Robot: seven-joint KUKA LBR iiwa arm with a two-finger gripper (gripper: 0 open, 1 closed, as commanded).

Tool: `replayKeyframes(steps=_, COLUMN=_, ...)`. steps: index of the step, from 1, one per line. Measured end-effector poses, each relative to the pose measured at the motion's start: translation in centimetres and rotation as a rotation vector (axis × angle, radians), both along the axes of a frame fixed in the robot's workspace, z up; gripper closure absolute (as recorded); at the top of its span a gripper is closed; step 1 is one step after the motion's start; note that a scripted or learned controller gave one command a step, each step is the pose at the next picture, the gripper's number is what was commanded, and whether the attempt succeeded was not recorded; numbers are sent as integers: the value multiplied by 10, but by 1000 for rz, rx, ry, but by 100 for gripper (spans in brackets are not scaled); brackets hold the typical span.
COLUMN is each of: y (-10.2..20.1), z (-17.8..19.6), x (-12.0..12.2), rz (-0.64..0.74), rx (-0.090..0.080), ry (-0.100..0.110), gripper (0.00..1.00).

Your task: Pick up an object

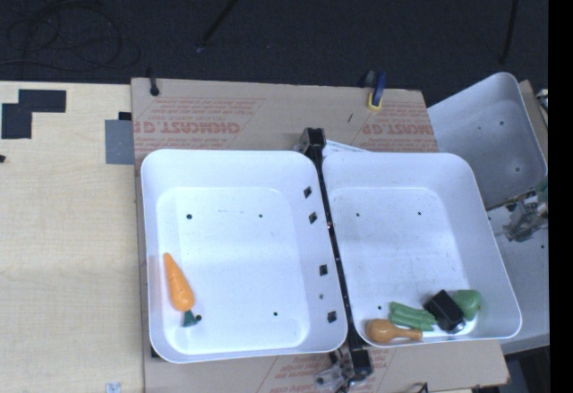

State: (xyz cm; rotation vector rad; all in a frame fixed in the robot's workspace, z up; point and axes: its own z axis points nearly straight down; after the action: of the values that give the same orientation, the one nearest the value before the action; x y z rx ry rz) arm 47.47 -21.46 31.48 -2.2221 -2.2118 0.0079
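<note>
Toys lie in both white bins, and any of them could be the one to pick up. An orange carrot (178,282) rests in the left bin (233,239), close to its left wall in the lower left part of that bin. The carrot's thin end points up the frame, and its small dark green top (190,319) points down. The other toys sit together in the lower right corner of the right bin (403,230). A black block (445,310) lies there, tilted. A long green toy (412,316) is just to the left of the block and seems to touch it. A round green toy (467,300) peeks out on the right of the block. A yellow-orange toy shaped like a pear (392,332) lies right at the bottom wall, just under the long green toy. Both bins stand side by side on a brown cardboard sheet (224,118) with red letters on it. A yellow and blue clamp (376,91) sits at the top edge of the cardboard. A shiny grey plate (488,127) shows at the upper right. Whether the gripper is open or closed, I cannot tell.
</note>
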Motion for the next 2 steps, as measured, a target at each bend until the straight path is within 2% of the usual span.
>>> replayKeyframes(steps=1, y=19, z=-36, x=48, rz=8, rx=1, ry=-4, gripper=100)
replayKeyframes(steps=2, y=1, z=-60, x=55, rz=4, rx=0, ry=-3, gripper=100)
